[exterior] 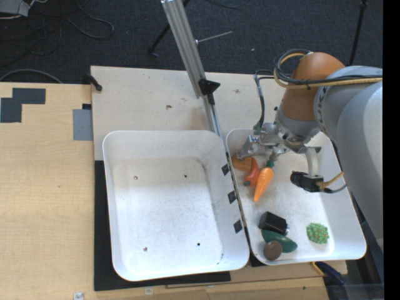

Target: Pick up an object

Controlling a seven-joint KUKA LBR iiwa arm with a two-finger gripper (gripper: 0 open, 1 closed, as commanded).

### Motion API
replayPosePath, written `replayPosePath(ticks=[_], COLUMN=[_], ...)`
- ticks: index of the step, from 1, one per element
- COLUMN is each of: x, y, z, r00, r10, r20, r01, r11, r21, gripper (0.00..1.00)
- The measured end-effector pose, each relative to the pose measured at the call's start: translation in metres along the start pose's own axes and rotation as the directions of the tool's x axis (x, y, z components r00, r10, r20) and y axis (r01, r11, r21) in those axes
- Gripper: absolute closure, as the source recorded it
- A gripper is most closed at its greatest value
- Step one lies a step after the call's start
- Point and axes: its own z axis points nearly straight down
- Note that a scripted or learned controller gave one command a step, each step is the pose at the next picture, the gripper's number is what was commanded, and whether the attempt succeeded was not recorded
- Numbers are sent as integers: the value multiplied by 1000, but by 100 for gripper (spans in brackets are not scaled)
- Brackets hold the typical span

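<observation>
Dark carpet surrounds a bench with 2 white bins; the gripper hangs over the right bin, poised above a toy carrot; its grip cannot be told.

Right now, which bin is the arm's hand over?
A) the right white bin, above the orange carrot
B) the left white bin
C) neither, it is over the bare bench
A: the hand sits above the orange carrot-shaped toy in the right shallow white bin.

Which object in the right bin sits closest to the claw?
The orange carrot, directly below the claw; the black block, brown ball and green ball lie at the bin's near end.
</observation>
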Motion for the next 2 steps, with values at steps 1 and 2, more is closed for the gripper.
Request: replayPosePath(ticks=[1, 2], x=[-1, 4], y=[1, 2], z=[-12, -75], r00=[1000, 1000], r10=[0, 3], r20=[2, 4], r01=[0, -3], r11=[1000, 1000], r21=[-2, -5], gripper=[100, 100])
